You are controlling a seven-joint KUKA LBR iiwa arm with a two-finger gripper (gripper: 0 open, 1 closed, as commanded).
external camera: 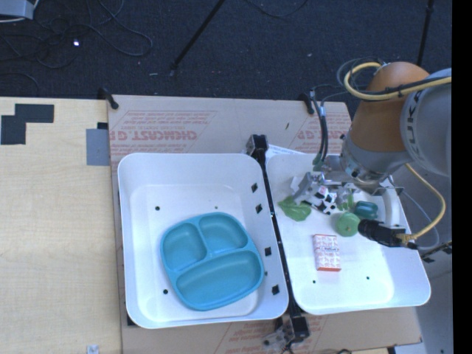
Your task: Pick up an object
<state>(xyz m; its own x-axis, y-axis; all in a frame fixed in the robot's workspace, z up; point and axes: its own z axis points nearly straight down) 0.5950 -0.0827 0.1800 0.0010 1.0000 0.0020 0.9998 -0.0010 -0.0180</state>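
Camera view: claw (318, 190) over right bin (383, 290), grip state cannot tell. Small carton (327, 252) light, rigid; grasp across narrow sides.

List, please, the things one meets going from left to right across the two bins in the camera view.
Left bin → blue divided plate → black divider between the bins → green leaf-shaped piece → red and white box → green round object → arm's orange band
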